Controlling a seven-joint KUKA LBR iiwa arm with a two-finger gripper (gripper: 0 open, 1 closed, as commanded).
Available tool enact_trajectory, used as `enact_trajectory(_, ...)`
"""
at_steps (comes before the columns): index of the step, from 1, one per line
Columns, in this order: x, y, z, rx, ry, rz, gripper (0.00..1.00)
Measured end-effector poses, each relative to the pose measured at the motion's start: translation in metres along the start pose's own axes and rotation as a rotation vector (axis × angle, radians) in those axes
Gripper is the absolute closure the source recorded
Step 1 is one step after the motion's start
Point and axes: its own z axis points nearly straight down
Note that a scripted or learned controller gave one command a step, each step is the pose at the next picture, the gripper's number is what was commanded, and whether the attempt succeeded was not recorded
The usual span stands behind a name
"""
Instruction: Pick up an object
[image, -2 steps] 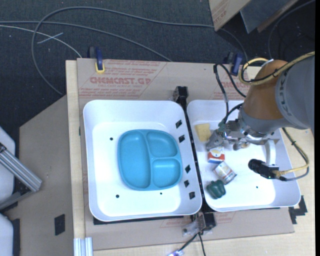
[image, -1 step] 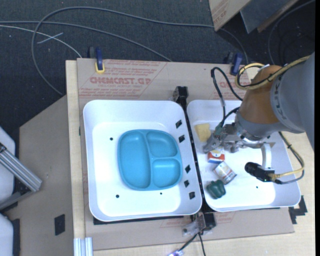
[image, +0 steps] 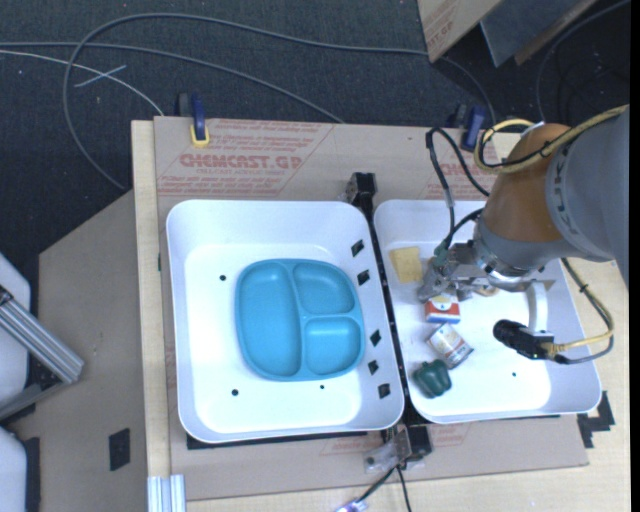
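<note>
From above, the arm (image: 560, 190) reaches in from the right over the right bin (image: 570, 395), its claw (image: 447, 278) low among the objects there; how far it is open cannot be told. Just below it lies a small red-and-white packet (image: 442, 309), possibly touching. Further below sit a small tin can (image: 449, 345) on its side and a dark green rounded item (image: 433, 377). A pale yellow square sponge (image: 405, 263) lies left of the claw. The left bin (image: 200, 400) holds a glossy blue divided plate (image: 299, 318). The desk (image: 260, 155) is cardboard-covered.
</note>
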Motion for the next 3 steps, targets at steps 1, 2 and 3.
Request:
enact_trajectory(1, 0.003, 0.001, -0.064, -0.008, -0.003, -0.002, 1.0)
enact_trajectory(2, 0.001, 0.001, -0.107, -0.007, -0.003, -0.001, 1.0)
enact_trajectory(3, 0.009, 0.004, -0.155, -0.009, -0.003, -0.003, 1.0)
